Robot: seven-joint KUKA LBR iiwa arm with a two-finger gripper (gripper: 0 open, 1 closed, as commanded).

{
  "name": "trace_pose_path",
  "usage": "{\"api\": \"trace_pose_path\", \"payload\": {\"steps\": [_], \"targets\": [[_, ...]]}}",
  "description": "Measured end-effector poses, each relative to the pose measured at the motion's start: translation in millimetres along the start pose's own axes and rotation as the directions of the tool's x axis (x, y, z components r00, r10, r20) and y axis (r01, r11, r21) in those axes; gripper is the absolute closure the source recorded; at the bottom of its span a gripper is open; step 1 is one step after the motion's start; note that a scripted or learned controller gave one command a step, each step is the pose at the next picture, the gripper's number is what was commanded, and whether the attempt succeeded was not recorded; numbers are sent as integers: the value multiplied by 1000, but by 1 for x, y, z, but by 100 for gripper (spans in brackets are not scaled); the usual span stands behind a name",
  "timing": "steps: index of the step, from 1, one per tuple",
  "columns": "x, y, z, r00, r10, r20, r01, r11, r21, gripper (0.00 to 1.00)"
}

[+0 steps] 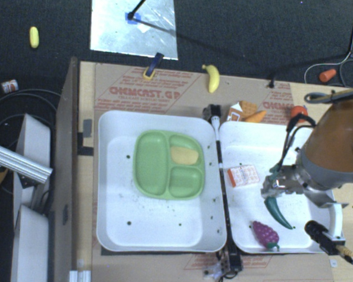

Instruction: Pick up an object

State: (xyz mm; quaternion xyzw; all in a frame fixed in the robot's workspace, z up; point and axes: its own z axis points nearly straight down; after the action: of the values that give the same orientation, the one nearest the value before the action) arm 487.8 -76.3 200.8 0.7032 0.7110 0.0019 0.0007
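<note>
A: Gripper (273, 191) sits low in the right bin (247, 149), directly over the upper end of the green pepper (278, 211). Pepper lies slantwise on the bin floor, tip pointing down-right.

B: Closed on it?

A: Can't tell. The wrist housing blocks the view of the tips; nothing shows whether it has hold of anything.

B: Neighbours?

A: Purple grapes (265, 234) just below the pepper, apart from it. Small red-and-white box (243, 175) to the left of the gripper. Green divided plate (168, 165) in the left bin (115, 223).

B: Step?

A: Looks like the grasp stage on the pepper. Next calls for a firm pinch on its end, then a straight lift clear of the grapes.
</note>
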Motion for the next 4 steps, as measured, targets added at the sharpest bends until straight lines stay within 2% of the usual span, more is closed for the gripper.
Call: {"api": "trace_pose_path", "payload": {"steps": [1, 2, 3, 4], "targets": [[-64, 48, -29, 1000, 11, 6, -11, 1000, -5, 100], [9, -1, -90, 1000, 1, 0, -1, 1000, 0, 100], [-18, -1, -70, 1000, 12, 3, -12, 1000, 3, 100], [-24, 29, -62, 1000, 7, 4, -7, 1000, 0, 100]]}}
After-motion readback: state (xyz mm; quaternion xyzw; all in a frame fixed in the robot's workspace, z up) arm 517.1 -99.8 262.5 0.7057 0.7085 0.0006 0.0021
